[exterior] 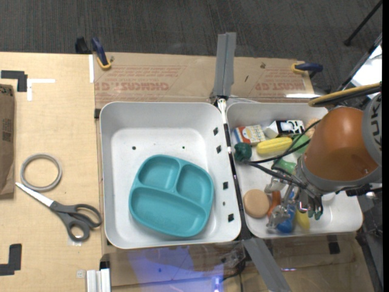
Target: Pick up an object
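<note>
My gripper reaches down into the right bin, low among a heap of small toys near its front edge. The orange band and grey wrist cover much of the bin's right half. Right beside the gripper lie a tan egg-shaped object, a blue and clear piece and a yellow piece. Farther back are a yellow corn cob, a green item and a small printed box. The clutter hides the fingertips.
The left bin holds a teal divided plate. On the bench to the left lie grey-handled scissors and a tape ring. A cardboard sheet lies behind the bins.
</note>
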Controlling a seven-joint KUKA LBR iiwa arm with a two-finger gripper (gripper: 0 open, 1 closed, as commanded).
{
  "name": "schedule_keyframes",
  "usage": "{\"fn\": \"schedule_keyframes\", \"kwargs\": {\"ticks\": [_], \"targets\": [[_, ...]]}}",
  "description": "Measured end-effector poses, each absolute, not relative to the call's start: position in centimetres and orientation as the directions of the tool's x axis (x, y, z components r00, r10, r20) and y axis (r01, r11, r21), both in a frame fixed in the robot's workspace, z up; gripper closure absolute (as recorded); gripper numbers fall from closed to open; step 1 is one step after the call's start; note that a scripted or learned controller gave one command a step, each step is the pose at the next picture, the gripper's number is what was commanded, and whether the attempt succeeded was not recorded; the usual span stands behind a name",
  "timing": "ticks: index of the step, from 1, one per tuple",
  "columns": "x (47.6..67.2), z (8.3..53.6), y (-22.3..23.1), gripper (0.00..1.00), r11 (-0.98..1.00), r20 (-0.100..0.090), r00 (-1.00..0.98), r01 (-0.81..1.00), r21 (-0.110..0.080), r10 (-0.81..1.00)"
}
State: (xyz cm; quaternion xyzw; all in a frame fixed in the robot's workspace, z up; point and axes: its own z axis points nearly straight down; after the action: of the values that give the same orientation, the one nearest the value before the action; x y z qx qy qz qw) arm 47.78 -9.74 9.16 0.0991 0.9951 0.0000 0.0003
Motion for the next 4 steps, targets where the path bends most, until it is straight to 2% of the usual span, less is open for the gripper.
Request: {"fn": "schedule_keyframes", "kwargs": {"ticks": [1,2,3,4], "targets": [[47.8,9.2,-9.9,0.0,0.977,-0.001,-0.977,0.215,0.0,0.215],[58.5,9.3,-14.1,0.0,0.976,-0.004,-0.976,0.216,0.001,0.216],[52.0,9.2,-11.7,0.0,0.999,-0.002,-0.999,0.043,0.001,0.043],[54.1,9.2,-9.7,0.0,0.99,-0.004,-0.99,0.14,0.001,0.141]]}}
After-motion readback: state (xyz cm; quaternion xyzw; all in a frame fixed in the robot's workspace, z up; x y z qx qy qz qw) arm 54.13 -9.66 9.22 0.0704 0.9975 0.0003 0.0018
